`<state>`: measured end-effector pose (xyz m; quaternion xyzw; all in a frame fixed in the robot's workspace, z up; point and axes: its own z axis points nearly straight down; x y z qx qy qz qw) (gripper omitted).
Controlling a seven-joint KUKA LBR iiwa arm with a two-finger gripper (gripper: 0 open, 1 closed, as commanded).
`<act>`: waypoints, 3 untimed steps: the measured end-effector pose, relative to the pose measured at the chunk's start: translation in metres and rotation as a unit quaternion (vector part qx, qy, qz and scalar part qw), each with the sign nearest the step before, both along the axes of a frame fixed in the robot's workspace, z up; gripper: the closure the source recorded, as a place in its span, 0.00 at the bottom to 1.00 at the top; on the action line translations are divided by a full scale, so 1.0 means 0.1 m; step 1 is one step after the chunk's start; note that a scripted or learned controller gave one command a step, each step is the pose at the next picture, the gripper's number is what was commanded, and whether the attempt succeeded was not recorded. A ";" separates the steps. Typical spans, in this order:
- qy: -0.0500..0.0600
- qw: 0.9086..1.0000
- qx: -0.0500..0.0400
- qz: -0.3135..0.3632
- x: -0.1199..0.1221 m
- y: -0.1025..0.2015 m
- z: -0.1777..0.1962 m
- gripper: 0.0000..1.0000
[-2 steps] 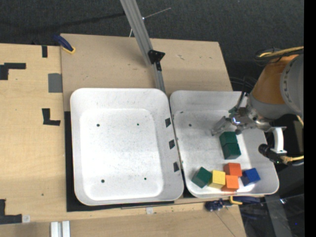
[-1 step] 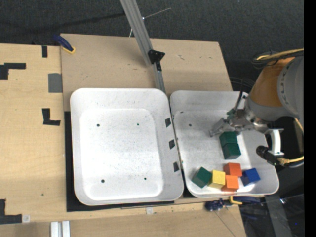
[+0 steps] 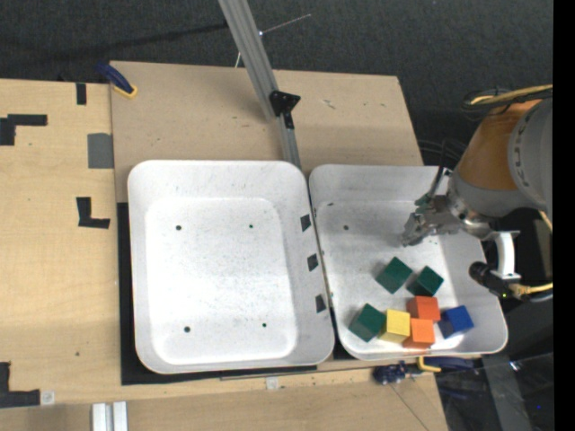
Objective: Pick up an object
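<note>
The hand (image 3: 415, 232), grip unreadable from here, hangs in the right bin (image 3: 359, 187) just up-left of the nearest green block (image 3: 393, 275).

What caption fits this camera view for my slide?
Gripper poised over the right bin, above a cluster of green, yellow, orange and blue blocks.

A grey metal pole (image 3: 254, 48) is slanting across the wooden bench (image 3: 225, 115) toward a black clamp (image 3: 284, 103), while a blue-and-yellow tool (image 3: 118, 78) is lying near the bench's upper left corner.
</note>
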<state>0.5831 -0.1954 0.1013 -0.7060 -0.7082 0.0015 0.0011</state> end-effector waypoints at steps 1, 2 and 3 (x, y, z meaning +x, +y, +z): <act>-0.003 1.000 0.000 -0.001 0.00 -0.08 0.47 1.00; -0.005 1.000 -0.001 -0.001 0.02 -0.11 1.10 1.00; -0.004 1.000 0.000 -0.001 0.04 -0.10 1.47 1.00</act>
